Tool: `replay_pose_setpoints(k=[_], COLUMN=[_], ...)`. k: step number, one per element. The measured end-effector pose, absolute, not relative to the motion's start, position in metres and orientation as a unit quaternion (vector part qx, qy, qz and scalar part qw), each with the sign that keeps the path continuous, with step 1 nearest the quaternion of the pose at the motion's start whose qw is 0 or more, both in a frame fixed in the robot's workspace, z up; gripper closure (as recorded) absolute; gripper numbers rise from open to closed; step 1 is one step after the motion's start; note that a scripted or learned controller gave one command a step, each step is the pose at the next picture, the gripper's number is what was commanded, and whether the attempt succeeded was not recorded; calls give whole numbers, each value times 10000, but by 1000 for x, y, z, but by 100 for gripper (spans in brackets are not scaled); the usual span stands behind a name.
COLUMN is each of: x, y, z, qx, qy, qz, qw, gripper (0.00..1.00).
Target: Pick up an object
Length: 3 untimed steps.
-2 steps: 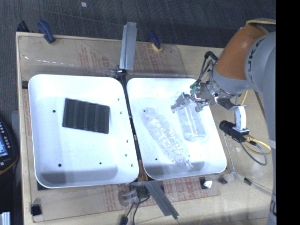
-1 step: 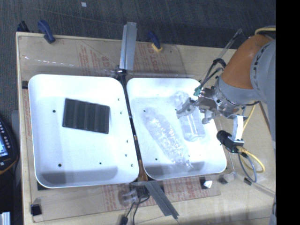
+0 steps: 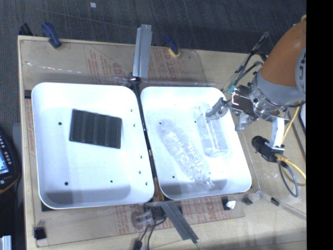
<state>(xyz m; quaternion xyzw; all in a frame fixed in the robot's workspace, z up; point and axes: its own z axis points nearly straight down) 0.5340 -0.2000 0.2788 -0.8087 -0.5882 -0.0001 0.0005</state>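
Clear plastic bottles (image 3: 184,151) — crinkled, right bin (image 3: 237,139), fingers (image 3: 215,111) state unclear

The arm (image 3: 283,46) is running off the right side, so its upper part is being cut away. The gripper (image 3: 217,110) is showing too small and blurred to tell how its fingers are standing. The clear plastic bottle (image 3: 183,152) and the clear container (image 3: 212,132) are blending into the right bin (image 3: 237,184), leaving their outlines uncertain.
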Motion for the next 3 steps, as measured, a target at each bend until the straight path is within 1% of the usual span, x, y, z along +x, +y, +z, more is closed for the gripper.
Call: replay_pose_setpoints(k=[1,2,3], x=[531,523,527], y=[-190,-209,-206], z=[278,250,259], qx=[-6401,-7028,-5143], qy=[-7683,-7114,-8576], qz=[7,7,5], qw=[12,20,2], gripper=[0,0,0])
